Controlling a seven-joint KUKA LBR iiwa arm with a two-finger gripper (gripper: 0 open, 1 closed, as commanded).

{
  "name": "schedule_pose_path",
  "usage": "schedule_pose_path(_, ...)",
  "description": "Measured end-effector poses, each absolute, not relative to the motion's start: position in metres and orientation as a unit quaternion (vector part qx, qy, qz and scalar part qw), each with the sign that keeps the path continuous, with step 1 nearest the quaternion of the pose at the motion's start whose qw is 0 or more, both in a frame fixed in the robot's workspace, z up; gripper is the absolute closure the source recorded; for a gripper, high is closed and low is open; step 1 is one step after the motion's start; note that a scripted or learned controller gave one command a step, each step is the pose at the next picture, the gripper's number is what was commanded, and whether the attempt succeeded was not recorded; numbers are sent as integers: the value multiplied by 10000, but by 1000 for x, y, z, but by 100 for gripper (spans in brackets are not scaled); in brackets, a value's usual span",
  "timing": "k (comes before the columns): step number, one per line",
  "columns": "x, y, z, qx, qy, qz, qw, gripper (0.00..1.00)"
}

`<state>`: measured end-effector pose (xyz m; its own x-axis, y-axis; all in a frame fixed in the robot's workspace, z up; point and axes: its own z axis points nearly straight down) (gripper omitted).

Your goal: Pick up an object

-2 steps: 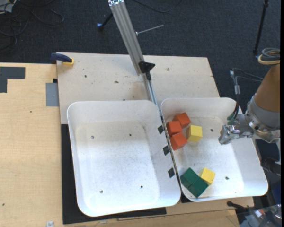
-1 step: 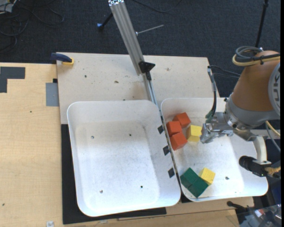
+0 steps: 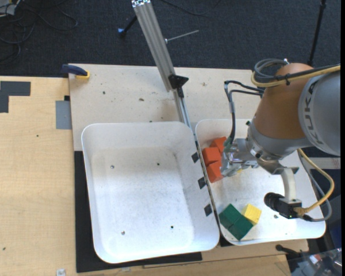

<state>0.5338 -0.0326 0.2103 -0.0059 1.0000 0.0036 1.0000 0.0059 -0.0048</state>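
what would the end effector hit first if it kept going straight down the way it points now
Most likely the orange blocks by the left wall of the right bin. The end effector sits right at them, pointing down. Depth is hard to judge from this slanted view, so it may land beside them on the bin floor.

a robotics lab, going by the industrial arm (image 3: 299,117) bolted beside a plywood bench (image 3: 29,177) with two white bins (image 3: 103,154), a slanted aluminium strut (image 3: 158,45) with a checker tag, and cables (image 3: 23,10) strewn over dark carpet.
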Motion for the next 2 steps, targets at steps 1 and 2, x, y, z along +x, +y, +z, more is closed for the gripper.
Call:
schedule_pose_path(1, 537, 30, 218, -7051, -7091, 1, 21, 100)
schedule_pose_path(2, 542, 86, 212, -7054, -7088, 9, 18, 100)
